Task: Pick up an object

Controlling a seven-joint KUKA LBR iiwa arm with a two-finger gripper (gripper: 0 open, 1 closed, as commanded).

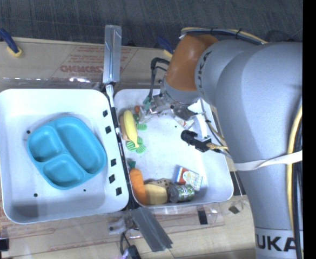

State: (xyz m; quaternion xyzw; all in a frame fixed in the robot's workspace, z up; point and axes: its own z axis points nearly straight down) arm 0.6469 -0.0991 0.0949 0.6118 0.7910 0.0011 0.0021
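Observation:
My gripper (153,106) hangs low over the far left part of the right bin (163,154), below the arm's orange band. Just to its left lies a yellow banana (129,125), with a green toy piece (140,145) at the banana's near end. Along the bin's near wall sit an orange carrot (136,183), a tan potato-like piece (156,193), a small dark can (182,192) and a small printed carton (189,177). The wrist hides whatever lies directly under the gripper.
The left bin (17,198) holds a blue divided plate (66,151). A black clip-like part (194,139) sticks out by the arm at the right bin's right side. The big grey arm body covers the right bin's right edge.

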